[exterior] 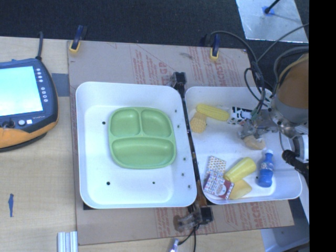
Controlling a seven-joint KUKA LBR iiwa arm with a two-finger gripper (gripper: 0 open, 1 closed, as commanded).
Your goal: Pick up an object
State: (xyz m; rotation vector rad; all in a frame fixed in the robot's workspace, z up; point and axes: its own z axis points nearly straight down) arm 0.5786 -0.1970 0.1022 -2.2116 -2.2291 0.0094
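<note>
White plastic makes up both shallow bins on the bench: the left bin [84, 140] holds a pale green divided plate [142, 138] lying flat near its middle, and the right bin [286, 193] holds all the loose things.

The gripper [257, 126] reaches in from the right and hangs low over the far right part of the right bin. A tan rounded lump [255, 143] lies right under its tip, so close that contact cannot be judged. Whether the tool is wide or narrow cannot be told, and nothing is seen held in it.

Just left of the gripper sits a small black-and-white patterned item [240, 113]. Beside that lies a yellow corn cob [212, 112], with a pale yellow chunk [198, 123] touching its left end near the bin's left wall. Toward the near side, a small blue bottle [266, 170] lies close to a yellow plastic cylinder [240, 169], which rests tilted over a flat yellow piece [240, 190]. A red-and-white printed packet [215, 177] lies just left of them.

A grey handheld control pendant with a lit screen [23, 101] rests on the bench, well apart from the bins on the left.
</note>
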